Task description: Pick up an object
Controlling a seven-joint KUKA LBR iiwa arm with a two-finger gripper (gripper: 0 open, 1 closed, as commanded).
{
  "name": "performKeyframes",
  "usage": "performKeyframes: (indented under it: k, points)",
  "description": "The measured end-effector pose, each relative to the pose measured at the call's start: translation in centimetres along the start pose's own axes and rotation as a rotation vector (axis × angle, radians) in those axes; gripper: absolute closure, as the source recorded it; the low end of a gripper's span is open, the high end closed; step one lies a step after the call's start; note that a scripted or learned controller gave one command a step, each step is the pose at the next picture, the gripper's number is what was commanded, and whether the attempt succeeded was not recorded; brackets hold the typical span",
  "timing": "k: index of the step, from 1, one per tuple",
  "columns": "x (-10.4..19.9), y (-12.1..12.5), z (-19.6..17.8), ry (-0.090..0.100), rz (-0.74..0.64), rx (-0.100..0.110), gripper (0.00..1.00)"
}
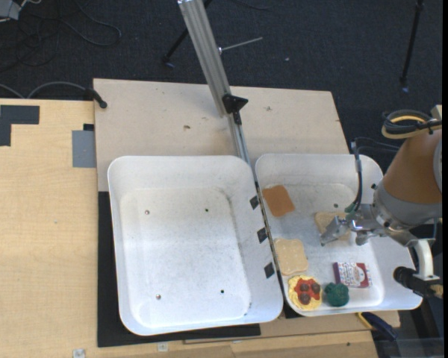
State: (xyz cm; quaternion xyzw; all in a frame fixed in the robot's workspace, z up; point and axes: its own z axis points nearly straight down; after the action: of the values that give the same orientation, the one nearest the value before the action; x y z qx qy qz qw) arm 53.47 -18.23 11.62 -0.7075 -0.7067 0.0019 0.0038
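The right bin (313, 171) holds several small objects. A brown square slice (278, 200) lies near its left wall, with a pale tan slice (290, 256) below it. At the front sit a round yellow piece with red spots (305, 291), a green ball (336, 294) and a red and white packet (352, 274). A small tan piece (327, 219) lies mid-bin. My gripper (338, 232) hangs low over the bin, just right of and below that tan piece, partly covering it. Nothing can be seen held in it.
The left bin (127, 177) stands beside the right one, with black clips (259, 233) along the shared wall. A slanted aluminium bar (209, 58) rises behind the bins. The arm's orange band (417, 171) overhangs the right bin's right rim. Cables (403, 121) lie at the far right.
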Motion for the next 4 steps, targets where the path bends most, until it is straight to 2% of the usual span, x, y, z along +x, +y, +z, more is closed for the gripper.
performKeyframes:
  k: [1, 2, 4]
  points:
    - [0.0, 0.1, 2.4, -0.002, 0.002, -0.007, 0.00]
    - [0.0, 0.0, 1.4, -0.001, 0.006, -0.007, 1.00]
    - [-1.2, 0.4, -9.6, -0.004, -0.001, -0.011, 1.00]
